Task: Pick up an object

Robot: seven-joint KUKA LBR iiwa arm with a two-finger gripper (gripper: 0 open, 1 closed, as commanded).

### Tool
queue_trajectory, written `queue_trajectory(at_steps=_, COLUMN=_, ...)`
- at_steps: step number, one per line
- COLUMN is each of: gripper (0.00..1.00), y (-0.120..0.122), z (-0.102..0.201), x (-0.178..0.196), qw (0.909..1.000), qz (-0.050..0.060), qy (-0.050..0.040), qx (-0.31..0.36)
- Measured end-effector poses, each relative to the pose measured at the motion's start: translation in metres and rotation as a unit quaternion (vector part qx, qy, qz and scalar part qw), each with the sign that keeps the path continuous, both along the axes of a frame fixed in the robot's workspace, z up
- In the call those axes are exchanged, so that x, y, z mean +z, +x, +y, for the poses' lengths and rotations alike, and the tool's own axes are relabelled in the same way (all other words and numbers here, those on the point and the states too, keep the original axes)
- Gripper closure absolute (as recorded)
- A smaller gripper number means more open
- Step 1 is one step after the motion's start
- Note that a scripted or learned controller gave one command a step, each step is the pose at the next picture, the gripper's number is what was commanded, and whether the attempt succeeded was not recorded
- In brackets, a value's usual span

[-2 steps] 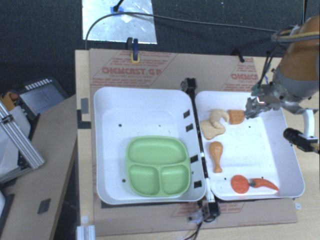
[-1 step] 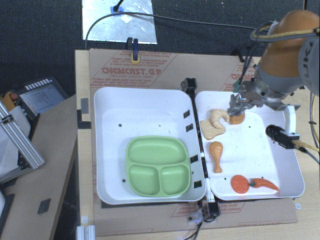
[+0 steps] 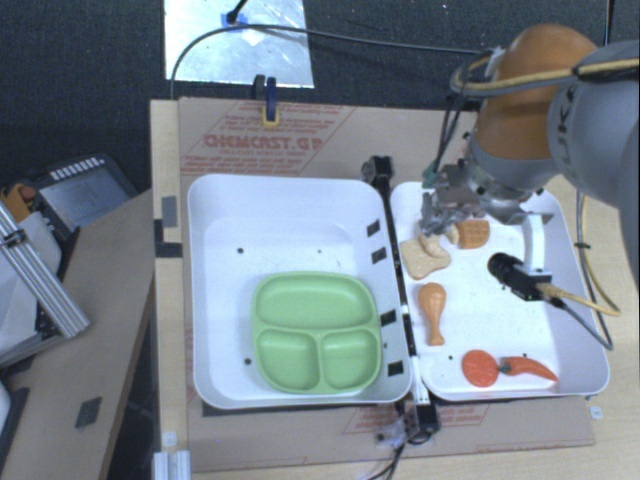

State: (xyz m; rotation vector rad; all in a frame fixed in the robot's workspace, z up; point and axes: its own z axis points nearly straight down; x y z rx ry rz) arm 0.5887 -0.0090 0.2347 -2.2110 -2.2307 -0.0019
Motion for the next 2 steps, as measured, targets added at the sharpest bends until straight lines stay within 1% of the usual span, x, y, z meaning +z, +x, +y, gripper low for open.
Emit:
queue_trajectory(at_steps=1, gripper=1.0, y=0.001, z=0.047, x=-0.011, qw=1.0, qz=0.0, qy=0.0002, qx=0.0)
queue_trajectory(at_steps=2, gripper=1.0, y=0.008, z=0.099, x=-0.001, qw=1.0, qz=-0.002, qy=0.0006, qx=0.001)
